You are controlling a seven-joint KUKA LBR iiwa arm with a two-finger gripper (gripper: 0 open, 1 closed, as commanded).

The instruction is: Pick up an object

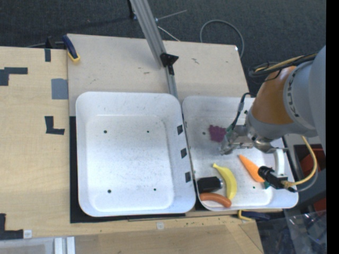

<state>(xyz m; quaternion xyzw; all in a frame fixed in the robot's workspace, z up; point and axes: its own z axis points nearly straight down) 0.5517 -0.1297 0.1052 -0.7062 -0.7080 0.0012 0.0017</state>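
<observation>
On the far left of the bench (32,157), strips of dark tape lie on the pale wood, and a blue and yellow clamp (71,48) sits at the far corner of the tan board. The left bin (87,142) is a shallow white tray with a speckled floor. A grey metal rail (151,28) slants down from the far side and ends at the seam between the two trays.

The right bin (198,110) holds all the objects. Near its left wall, at the near end, lies a small black block (208,184), and just beside it along the near rim rests an orange-red sausage-shaped piece (216,199). A yellow banana (228,180) curves next to the block, touching or almost touching the sausage-shaped piece at its near end. Farther back sits a small purple clump (215,133). Right of the banana lies an orange carrot (250,167), its tip pointing towards the gripper.

The gripper (229,145) hangs low over the middle of the right bin, between the purple clump and the carrot, just beside both. From this view I cannot tell how far apart its jaws stand, nor whether anything sits between them. The arm (280,102) comes in from the right, its orange band above the wrist.
</observation>
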